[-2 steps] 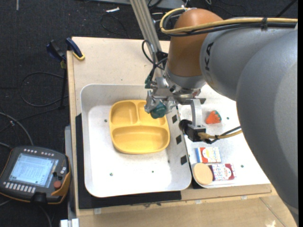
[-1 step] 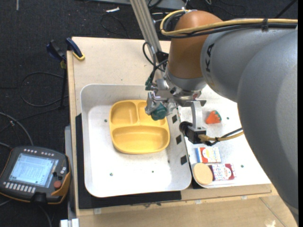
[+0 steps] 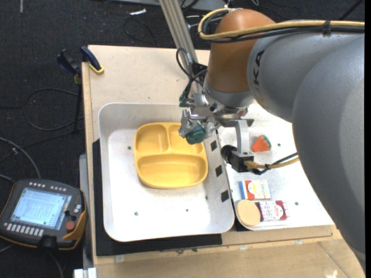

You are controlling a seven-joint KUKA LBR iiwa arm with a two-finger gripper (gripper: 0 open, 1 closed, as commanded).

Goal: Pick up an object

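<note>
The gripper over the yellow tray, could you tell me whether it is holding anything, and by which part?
It cannot be told. The gripper hangs above the right rear corner of the yellow divided tray in the left bin, and nothing visibly sits in its grasp.

Even, bright overhead light — soft shadows, slightly grainy — no glare.

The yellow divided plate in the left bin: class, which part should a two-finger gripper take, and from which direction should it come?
Take the yellow divided plate by its raised rim, on the open left edge, coming straight down from above. It lies flat on the floor of the left bin, so only the thin rim or a divider ridge offers a pinch. The gripper hangs over its upper right corner.
</note>
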